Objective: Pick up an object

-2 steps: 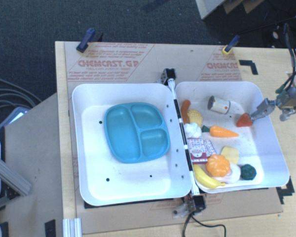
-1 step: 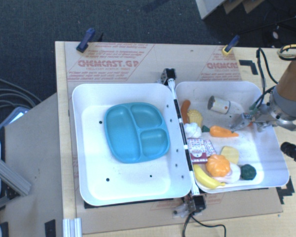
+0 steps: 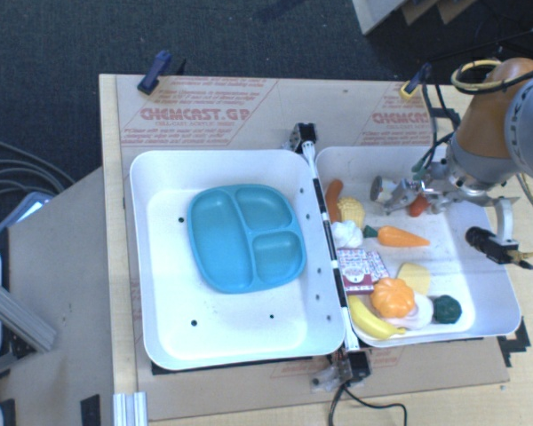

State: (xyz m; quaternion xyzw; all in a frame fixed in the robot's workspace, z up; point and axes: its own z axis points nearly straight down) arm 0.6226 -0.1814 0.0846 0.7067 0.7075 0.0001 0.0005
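- I see the gripper low in the right bin; whether it is open or closed, I cannot tell.
- A small red piece sits against it.
- I judge the toy carrot nearby light, rigid, slick: grasp mid-body.

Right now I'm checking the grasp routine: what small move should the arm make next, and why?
Probably a short, straight lift. The gripper sits low in the right bin with a small red object at its fingertips, just above the carrot. Whether that red piece is really clamped is unclear, so lifting slightly would test it without disturbing the food nearby.
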